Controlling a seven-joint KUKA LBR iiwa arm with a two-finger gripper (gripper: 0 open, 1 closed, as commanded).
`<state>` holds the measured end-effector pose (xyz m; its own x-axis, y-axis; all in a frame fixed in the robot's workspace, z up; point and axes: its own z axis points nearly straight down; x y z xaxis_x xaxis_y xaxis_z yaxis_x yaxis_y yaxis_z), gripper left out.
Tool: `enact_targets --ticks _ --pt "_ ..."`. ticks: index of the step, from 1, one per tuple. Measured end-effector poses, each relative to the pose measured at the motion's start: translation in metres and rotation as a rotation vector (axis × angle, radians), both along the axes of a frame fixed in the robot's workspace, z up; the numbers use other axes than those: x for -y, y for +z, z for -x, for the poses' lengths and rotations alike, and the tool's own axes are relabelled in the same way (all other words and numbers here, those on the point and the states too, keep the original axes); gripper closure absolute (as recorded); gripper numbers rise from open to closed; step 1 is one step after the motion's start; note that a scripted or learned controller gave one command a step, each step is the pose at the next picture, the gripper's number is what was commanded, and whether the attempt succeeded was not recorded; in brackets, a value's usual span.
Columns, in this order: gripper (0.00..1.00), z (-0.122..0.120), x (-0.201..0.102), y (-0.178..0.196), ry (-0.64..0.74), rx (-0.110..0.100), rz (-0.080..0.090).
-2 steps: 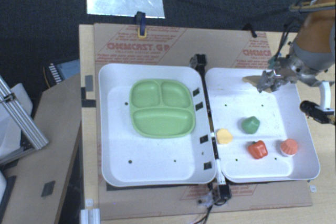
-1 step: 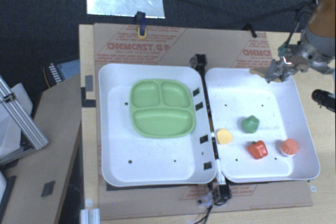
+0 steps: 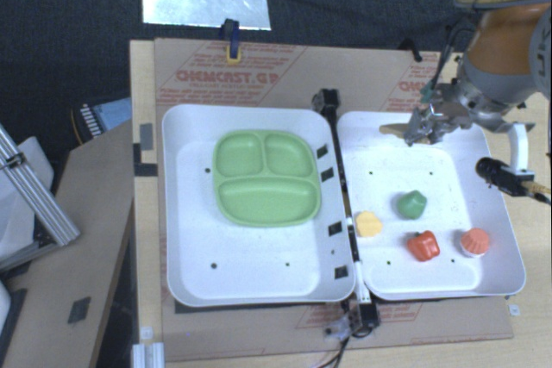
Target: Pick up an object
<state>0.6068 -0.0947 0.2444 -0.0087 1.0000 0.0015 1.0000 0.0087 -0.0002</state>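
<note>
You had the gripper (image 3: 424, 130) parked over the back edge of the right bin (image 3: 448, 282), near its far rim, nowhere near any pickable item. Whether it was open or closed couldn't be read at this angle, and nothing was visibly held.

Candidates all sat in the front half of that bin: green piece (image 3: 412, 203) near the middle, yellow piece (image 3: 368, 224) close to the divider wall, red piece (image 3: 423, 246) just in front of the green one, and an orange-and-white piece (image 3: 473, 242) toward the right wall. The left bin (image 3: 185, 271) carried only the green divided plate (image 3: 266, 177), which looked too flat and wide for a two-finger grab.

My read: you were in the approach stage, target not yet committed.

To do it well, I'd have gone for the green piece. It stood most in the open, apart from walls. The yellow one was tight to the divider, so a finger could have clipped the wall. Red was close to green, so you'd have needed to come straight down, not sweep in sideways, to avoid nudging it.

Spread wide before descent, centre over the piece, go low enough to straddle it, then close. These pieces looked rounded and smooth, so an off-centre pinch would likely have squirted one out.
</note>
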Motion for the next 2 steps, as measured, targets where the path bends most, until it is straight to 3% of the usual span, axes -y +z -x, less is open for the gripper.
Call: enact_targets --ticks 2 --pt "1.00 0.008 -0.103 -0.005 0.001 0.002 0.000"
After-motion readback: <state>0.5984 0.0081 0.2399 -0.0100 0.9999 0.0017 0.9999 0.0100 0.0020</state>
